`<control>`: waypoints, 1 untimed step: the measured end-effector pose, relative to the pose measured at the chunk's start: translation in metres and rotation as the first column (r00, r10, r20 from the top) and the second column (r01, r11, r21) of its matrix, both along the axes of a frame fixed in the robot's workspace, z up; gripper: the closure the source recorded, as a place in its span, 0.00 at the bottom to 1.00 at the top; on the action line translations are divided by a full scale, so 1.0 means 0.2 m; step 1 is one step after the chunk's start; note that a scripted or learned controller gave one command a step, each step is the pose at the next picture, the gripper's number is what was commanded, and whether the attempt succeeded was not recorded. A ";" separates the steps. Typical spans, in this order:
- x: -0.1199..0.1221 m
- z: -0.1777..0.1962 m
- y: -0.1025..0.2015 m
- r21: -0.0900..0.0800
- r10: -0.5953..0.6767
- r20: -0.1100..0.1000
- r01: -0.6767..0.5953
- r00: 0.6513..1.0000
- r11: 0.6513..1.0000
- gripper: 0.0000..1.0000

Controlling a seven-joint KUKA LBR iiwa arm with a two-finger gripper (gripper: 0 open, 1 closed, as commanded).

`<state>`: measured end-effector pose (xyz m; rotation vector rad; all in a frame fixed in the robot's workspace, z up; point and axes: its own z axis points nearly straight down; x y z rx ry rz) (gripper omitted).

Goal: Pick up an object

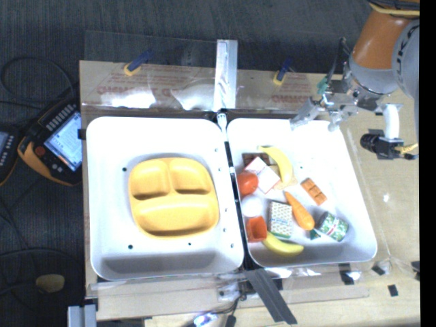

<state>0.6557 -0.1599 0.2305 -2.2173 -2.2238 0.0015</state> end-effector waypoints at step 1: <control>-0.05 -0.65 0.17 -0.002 -0.057 0.007 0.057 0.998 0.998 0.00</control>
